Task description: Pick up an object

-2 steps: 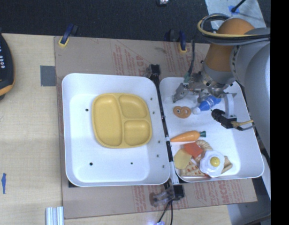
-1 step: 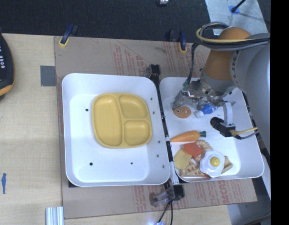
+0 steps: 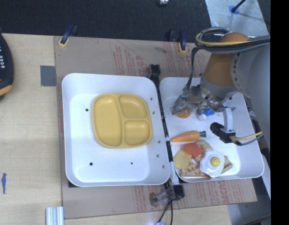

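My gripper (image 3: 184,108) reaches down into the upper part of the right bin (image 3: 243,146), right over a small brown round food piece (image 3: 183,112). The fingers sit close around that piece, but their state is hidden from this angle. Below it a toy carrot (image 3: 185,136) lies on its side with its green end to the right. At the bin's front lies a pile of toy food: a red piece (image 3: 193,149), a yellow piece (image 3: 181,160), a fried egg (image 3: 214,162) and a waffle-like slab (image 3: 193,170).
The left bin (image 3: 79,125) holds a yellow divided plate (image 3: 121,120). A small blue and white object (image 3: 208,112) and a black cable fitting (image 3: 222,131) lie near the gripper. The grey arm with its orange band (image 3: 219,64) covers the right bin's upper right.
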### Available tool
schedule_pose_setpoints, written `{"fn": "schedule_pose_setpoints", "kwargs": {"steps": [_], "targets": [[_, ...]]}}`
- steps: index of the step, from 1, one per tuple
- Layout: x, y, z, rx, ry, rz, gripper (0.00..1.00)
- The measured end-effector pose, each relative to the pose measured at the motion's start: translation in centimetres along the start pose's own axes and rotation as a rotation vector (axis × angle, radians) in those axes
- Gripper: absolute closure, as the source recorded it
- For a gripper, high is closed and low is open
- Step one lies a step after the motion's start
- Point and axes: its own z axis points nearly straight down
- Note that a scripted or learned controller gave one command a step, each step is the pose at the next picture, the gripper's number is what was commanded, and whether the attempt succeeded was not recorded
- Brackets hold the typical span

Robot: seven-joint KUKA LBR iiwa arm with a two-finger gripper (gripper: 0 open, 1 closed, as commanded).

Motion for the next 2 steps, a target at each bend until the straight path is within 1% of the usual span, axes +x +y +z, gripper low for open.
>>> {"fn": "schedule_pose_setpoints", "kwargs": {"steps": [1, 2], "targets": [[-0.12, 0.16, -1.2, -0.003, -0.001, 0.0, 1.0], [-0.11, 0.13, -1.13, -0.002, -0.002, 0.0, 0.0]]}}
